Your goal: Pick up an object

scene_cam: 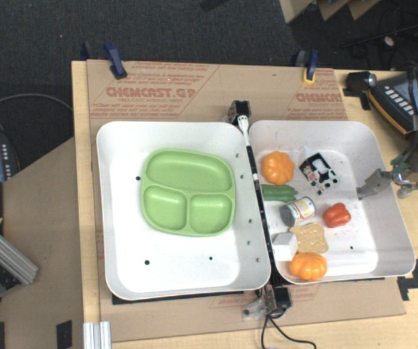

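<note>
You are at the approach step: nothing is picked yet. The tool [371, 184] hangs at the 3 o'clock rim of the right bin [383, 257]; I cannot tell its state. The nearest object, a red pepper [336, 214], lies at its 8 o'clock. Next, lower over it.

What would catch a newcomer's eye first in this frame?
The light green divided plate stands out, lying alone in the left bin. Next comes the cluster of small items along the right bin's left side: two orange pumpkin-like pieces, a red one and a tan cracker. The pincer sits low at that bin's right edge.
</note>
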{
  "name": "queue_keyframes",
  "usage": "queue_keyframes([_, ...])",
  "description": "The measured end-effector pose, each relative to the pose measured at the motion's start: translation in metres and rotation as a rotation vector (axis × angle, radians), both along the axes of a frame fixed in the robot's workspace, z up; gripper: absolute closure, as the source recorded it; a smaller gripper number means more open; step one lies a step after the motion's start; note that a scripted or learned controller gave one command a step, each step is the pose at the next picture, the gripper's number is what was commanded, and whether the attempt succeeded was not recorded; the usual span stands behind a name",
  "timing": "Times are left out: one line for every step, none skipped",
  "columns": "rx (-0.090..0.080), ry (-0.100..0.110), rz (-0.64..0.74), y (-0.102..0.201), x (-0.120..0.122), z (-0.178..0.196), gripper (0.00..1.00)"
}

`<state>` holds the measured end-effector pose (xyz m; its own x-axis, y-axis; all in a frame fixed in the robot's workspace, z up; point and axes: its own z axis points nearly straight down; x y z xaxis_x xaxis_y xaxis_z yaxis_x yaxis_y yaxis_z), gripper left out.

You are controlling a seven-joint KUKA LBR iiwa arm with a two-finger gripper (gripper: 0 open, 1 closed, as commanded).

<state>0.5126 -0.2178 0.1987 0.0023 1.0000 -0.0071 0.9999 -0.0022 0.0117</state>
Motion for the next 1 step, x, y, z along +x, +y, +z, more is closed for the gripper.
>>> queue_keyframes([0.01, 0.016, 0.001, 0.0177, -0.0352, -0.1181, 0.0])
